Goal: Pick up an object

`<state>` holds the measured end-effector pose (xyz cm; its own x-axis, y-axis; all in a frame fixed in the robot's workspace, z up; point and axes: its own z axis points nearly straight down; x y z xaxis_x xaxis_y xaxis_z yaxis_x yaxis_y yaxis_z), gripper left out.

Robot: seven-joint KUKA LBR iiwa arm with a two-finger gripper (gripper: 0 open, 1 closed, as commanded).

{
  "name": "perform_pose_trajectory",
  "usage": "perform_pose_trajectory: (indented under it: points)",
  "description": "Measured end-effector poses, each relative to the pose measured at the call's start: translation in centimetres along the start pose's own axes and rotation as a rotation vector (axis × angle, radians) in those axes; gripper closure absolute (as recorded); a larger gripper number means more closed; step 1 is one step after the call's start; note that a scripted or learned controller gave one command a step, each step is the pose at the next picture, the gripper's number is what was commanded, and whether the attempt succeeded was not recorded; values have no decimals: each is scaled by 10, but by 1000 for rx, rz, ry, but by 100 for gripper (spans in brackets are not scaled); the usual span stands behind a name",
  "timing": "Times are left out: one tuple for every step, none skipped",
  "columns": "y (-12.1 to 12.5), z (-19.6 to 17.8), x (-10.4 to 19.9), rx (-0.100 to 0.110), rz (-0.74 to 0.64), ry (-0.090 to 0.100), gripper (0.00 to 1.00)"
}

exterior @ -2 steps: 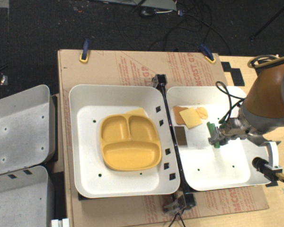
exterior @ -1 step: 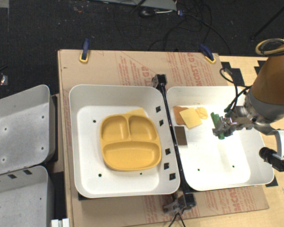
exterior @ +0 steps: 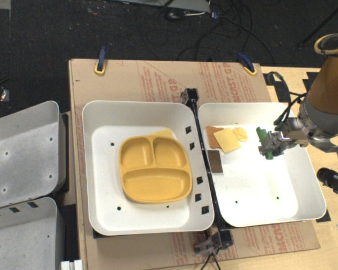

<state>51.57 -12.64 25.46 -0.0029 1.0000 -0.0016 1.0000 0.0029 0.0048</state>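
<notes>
My end effector hangs over the right bin, near its upper right part, with something green at its tip; I cannot tell whether that green piece is held or part of me. Just to its left, a yellow piece lies over a brown one by the bin's left wall, with a dark flat block just below them. The left bin holds a yellow divided tray.
</notes>
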Motion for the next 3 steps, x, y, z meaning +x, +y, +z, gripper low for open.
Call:
perform_pose_trajectory:
  points:
    - [16,5,61,4,-5,3,100]
    - [27,11,104,4,-4,2,100]
    - [24,8,160,5,-5,3,100]
